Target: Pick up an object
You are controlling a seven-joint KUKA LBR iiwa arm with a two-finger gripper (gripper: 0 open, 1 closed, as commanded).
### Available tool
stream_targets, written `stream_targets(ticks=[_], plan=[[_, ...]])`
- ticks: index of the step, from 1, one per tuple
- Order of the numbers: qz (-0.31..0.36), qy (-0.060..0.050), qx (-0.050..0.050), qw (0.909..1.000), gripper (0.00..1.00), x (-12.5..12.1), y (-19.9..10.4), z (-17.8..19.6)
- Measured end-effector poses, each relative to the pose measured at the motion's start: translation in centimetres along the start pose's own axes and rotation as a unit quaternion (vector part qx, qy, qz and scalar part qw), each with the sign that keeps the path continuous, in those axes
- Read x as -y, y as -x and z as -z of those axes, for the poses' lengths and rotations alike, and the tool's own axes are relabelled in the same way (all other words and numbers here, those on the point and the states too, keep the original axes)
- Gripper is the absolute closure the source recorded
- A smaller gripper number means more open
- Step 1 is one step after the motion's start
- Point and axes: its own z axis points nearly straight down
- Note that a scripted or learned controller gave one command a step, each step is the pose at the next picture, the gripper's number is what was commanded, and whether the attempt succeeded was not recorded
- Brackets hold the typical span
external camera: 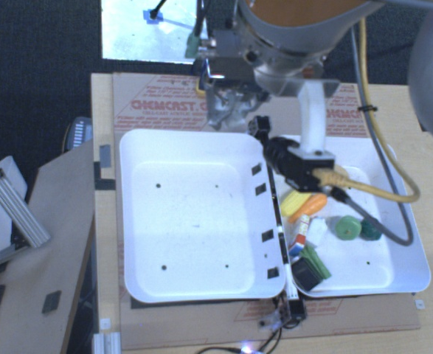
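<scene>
Hanging over the far edge of the left bin [194,212], my pincer [227,113] sits blurred under the grey wrist; I cannot tell its state. Objects lie in the right bin [393,271]: an orange carrot [308,206], a green ball [347,228], a dark block [307,274].

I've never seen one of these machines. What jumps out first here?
The big grey arm with its orange band fills the top, reaching down over the right bin. Below it, a small heap of bright things crowds that bin's left side: something yellow and orange, a green round piece, a dark green block. A yellow cable loops across them.
</scene>
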Motion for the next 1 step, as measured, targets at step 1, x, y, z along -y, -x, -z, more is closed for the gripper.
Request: stream_targets(ticks=[1], plan=[[-0.002,-0.009,0.004,0.9999,1.0,0.16,0.05,-9.5]])
